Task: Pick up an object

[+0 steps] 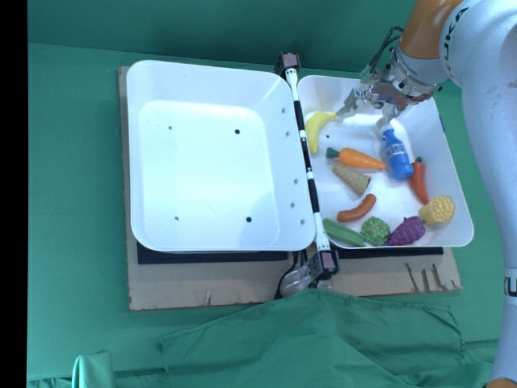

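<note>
In the camera view, my gripper [368, 110] hangs spread wide and empty over the far edge of the right bin [459, 186], one finger near the banana [317, 128], the other just above the blue bottle [395, 153], the likeliest pick since it lies nearest.

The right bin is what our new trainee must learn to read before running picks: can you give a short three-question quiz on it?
1. True or false: the banana lies in the left bin.
2. Which item lies nearest the end effector? A corn B blue bottle C grapes
3. Fill in: the sausage lies in the ____ bin.

Key: 1 false; 2 B; 3 right.
</note>
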Controlling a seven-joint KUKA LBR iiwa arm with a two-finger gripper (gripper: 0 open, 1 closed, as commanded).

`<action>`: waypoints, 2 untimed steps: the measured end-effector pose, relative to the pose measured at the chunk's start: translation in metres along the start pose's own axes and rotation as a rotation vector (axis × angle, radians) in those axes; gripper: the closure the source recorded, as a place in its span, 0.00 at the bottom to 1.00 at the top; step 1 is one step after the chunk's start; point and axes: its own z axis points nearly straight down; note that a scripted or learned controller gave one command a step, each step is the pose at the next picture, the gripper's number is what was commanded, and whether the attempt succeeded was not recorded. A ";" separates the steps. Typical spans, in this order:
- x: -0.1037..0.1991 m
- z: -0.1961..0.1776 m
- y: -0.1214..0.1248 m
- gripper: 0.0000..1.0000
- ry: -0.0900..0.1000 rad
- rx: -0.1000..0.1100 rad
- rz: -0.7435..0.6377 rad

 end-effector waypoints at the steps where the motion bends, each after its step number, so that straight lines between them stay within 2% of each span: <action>1: 0.002 -0.001 -0.024 0.00 0.001 -0.001 0.002; 2: 0.050 -0.001 -0.008 0.00 0.001 -0.003 -0.004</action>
